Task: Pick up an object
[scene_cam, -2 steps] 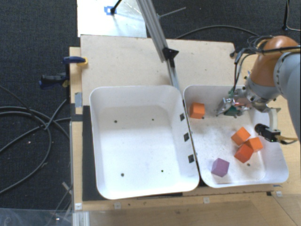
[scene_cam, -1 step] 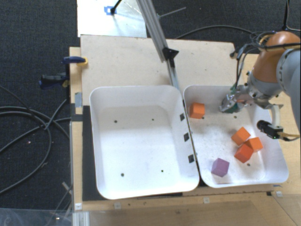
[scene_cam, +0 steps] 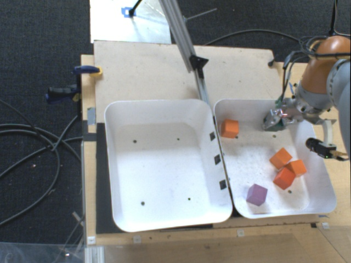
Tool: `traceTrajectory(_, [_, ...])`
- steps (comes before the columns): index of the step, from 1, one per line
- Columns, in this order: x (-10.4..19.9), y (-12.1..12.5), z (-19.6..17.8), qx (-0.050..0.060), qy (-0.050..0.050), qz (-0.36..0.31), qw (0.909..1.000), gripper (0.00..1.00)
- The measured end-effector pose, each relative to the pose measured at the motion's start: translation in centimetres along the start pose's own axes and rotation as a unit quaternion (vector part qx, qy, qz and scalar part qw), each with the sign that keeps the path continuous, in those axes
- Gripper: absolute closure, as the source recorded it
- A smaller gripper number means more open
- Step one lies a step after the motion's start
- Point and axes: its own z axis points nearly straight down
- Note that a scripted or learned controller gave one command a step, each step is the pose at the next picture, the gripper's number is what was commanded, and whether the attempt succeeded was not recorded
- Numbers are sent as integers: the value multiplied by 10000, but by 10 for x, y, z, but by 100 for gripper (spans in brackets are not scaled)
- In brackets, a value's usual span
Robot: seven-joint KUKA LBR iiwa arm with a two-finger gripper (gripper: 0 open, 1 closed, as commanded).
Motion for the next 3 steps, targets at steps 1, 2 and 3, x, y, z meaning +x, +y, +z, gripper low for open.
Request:
traceTrajectory(1, [84,-19,-81,-100,-5,-52,9999,100])
traceTrajectory(2, [158,8,-148,-109,-10,-60,9999,100])
traceTrajectory(3, [217,23,-129,-69,-5,-50,10000,100])
